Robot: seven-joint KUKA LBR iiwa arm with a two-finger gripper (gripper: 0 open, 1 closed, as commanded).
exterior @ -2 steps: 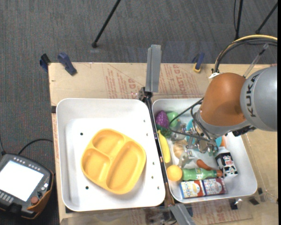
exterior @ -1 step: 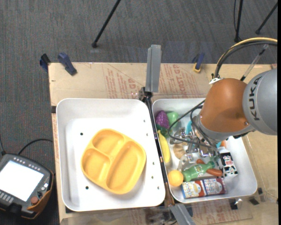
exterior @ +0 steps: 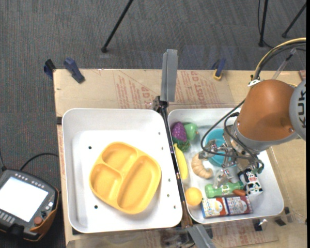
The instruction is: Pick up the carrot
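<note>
carrot (exterior: 241, 192), small orange sliver, mostly hidden

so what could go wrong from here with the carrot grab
1. The right bin is crowded: the gripper hangs low among a croissant, a green bottle and a juice carton, so it may catch the wrong thing.
2. What looks like the carrot shows as just an orange sliver by the bottle, partly hidden, so a grab could slip.
3. The arm blocks the camera's sight of the bin's middle.
</note>
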